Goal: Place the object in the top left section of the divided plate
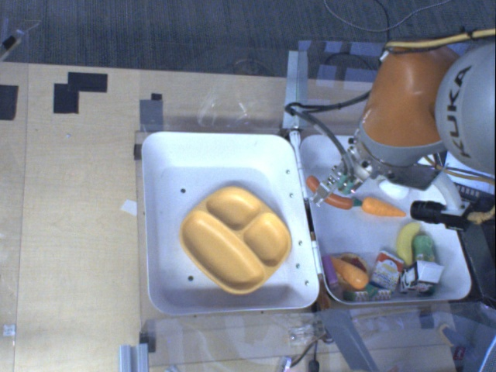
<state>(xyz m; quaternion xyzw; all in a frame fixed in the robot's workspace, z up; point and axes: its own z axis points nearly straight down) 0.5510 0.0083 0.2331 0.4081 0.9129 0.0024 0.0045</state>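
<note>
A yellow divided plate point(235, 239) with three sections lies in the left bin point(167, 169), and nothing rests in any section. My gripper point(335, 186) hangs low over the left end of the right bin point(457, 281), below the arm's orange band. Its tip is directly above a small orange carrot-like piece point(324, 198) that lies against the bin's left wall. Whether the tip touches that piece is not visible. A second carrot point(384, 207) with a green end lies just to the right of the gripper.
Near the front of the right bin are a banana point(407, 240), a green item point(423, 246), an orange item point(353, 276) and small cartons point(422, 273). A black cylinder point(438, 211) on the arm reaches over that bin. The bins' shared rim point(304, 208) separates gripper and plate.
</note>
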